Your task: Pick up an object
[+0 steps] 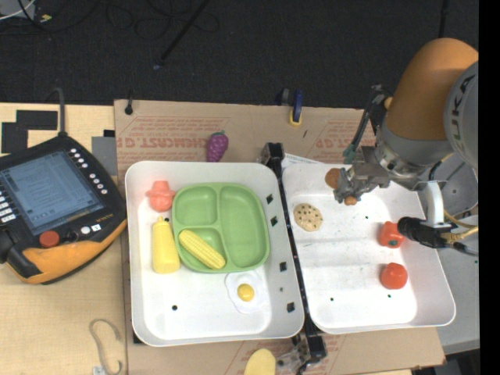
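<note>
The arm (437, 100) reaches in from the right and hangs over the upper left part of the right bin (367, 319). Its jaws (349, 194) sit just above the bin floor, with a small brown-orange piece (334, 179) right at their tip; whether they are spread, pressed together or pinching that piece cannot be told, since the wrist body hides the gap.

In the same bin a round cookie (308, 216) lies just left and below the jaws, apart from them. Two red tomatoes lie toward the right side: the upper tomato (390, 233) touches a black cable fitting (426, 233) that hangs from the arm, and the lower tomato (394, 275) lies free below it. None of these round pieces has a clear long axis.

The left bin (148, 319) holds a green divided plate (223, 225) with a corn cob (201, 249) lying in its lower compartment, long axis running from upper left to lower right. A yellow bottle (164, 245) lies just left of the plate, cap toward the top. A pink piece (159, 196) sits above it, and a fried egg (245, 292) lies below the plate.

On the surface, a purple bunch of grapes (217, 146) rests behind the left bin, a control pendant (55, 201) lies far left, and a yellow object (260, 362) sits at the front edge.
</note>
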